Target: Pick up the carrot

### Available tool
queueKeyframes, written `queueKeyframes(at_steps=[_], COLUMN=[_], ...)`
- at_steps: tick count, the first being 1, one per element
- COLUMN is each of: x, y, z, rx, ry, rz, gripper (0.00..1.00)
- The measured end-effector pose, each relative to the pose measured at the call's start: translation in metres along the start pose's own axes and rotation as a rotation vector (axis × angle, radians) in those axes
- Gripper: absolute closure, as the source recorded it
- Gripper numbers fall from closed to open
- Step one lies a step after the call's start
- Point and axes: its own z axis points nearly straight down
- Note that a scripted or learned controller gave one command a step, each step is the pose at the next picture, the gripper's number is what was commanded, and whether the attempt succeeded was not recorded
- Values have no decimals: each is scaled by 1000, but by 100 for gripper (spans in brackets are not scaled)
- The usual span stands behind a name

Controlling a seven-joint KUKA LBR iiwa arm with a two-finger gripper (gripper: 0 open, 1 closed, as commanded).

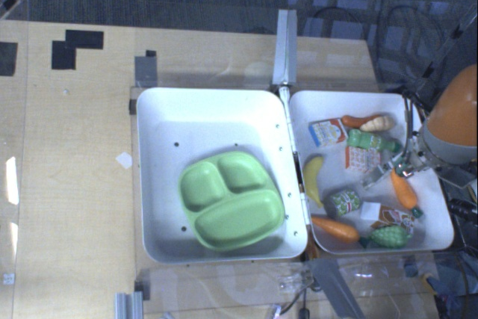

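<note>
At the front of the right bin point(448, 235) lies a long orange veggie point(334, 228), and beside it a bumpy green thing point(388, 237). Just behind those sit a small white block point(370, 211) and a little round can point(345, 202).

The carrot point(404, 190) is a bit farther back, near the right wall of that bin. It lies tilted, with its top end right under the pincer point(401, 169). They look like they touch, but that spot is small and blurry. I cannot tell if the pincer is open, closed, or grabbing the carrot.

A yellow banana point(314, 179) lies along the left wall of the same bin. Behind the pincer are a red and white packet point(361, 159), a green packet point(371, 142), a blue and white carton point(326, 132) and a brown and orange stick shape point(366, 122). The words on the packets are too small to read.

The arm's orange band point(457, 116) is cut off by the right side.

The left bin point(160, 160) holds a green plate point(231, 198) with three parts.
</note>
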Motion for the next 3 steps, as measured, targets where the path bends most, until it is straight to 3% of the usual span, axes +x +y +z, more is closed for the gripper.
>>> queueKeyframes(at_steps=[1,2,3], x=[-1,-1,-1], y=[3,3,6], z=[-10,-10,-19], rx=[-6,-6,-9], ry=[-1,-1,-2], rz=[0,0,1], gripper=[100,0,100])
